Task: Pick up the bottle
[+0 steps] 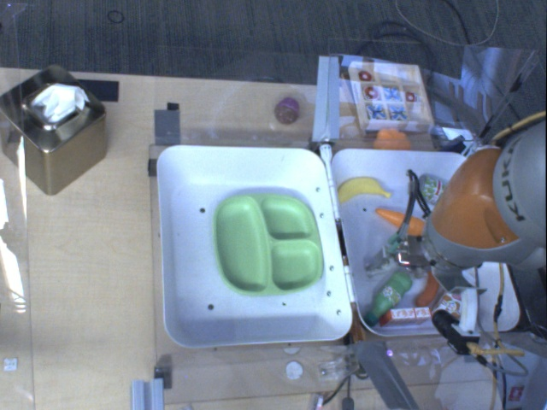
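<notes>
The bottle (pixel 389 295) is green with a pale cap end and lies at a slant in the right white bin (pixel 359 162), near that bin's front left corner. My gripper (pixel 397 259) hangs low over the bin, just above the bottle's upper end, under the grey arm with its orange band (pixel 470 207). Nothing shows whether it touches the bottle. The arm hides the right part of this bin.
A banana (pixel 363 189), a carrot (pixel 397 218), a red item (pixel 427 290) and a flat red-and-white pack (pixel 412 315) crowd around the bottle. The left bin (pixel 184 229) holds a green divided plate (pixel 267 243). On the bench stand a brass box (pixel 55 135) and a purple ball (pixel 288 109).
</notes>
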